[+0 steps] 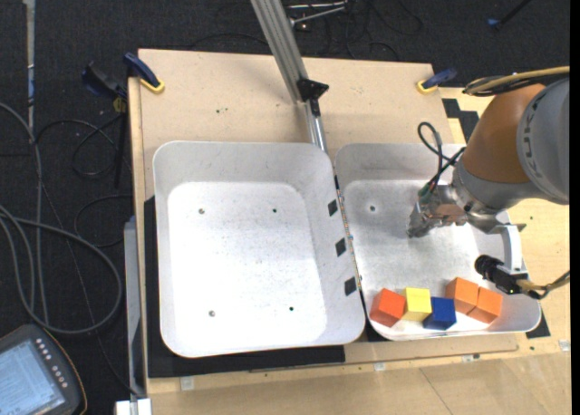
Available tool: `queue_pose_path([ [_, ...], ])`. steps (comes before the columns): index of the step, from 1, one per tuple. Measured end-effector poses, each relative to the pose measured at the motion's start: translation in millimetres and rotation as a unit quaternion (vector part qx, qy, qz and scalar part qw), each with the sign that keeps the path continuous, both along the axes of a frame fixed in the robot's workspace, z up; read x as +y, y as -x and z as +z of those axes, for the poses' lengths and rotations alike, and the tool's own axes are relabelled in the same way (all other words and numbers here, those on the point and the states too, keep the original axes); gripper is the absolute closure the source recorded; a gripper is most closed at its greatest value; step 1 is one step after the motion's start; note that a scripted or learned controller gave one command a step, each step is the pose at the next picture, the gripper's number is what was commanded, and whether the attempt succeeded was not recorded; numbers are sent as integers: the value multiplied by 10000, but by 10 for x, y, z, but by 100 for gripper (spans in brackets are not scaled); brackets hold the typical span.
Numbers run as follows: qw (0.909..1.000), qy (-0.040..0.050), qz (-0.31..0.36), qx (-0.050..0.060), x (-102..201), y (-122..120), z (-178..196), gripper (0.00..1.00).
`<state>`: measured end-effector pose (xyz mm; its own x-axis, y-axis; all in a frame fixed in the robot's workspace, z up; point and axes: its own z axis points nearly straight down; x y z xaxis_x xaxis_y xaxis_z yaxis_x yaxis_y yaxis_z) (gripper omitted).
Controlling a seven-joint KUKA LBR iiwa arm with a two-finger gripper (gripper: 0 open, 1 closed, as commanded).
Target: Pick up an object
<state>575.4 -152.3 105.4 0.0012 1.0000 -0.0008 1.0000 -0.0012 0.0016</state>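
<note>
Along the bottom edge of the right bin point(381, 178), lower right of the frame, sit small blocks: orange block point(390, 306), yellow block point(418, 302), blue block point(441, 313); they look light, rigid, flat-sided, best pinched across opposite faces; further up, the pincer point(424, 220) hovers mid-bin, whether parted or closed I cannot tell

Two speckled matt white plastic bins point(245, 164) sit on a pale, smooth wooden counter point(236, 87); the small coloured blocks point(439, 304) look matt.

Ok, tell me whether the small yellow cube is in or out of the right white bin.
In. The small yellow cube lies inside the right white bin, at its near wall.
</note>
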Motion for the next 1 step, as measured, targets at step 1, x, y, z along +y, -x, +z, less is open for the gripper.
queue_pose_path([
  [1,10000,2,19,-19,64,29,602,100],
])
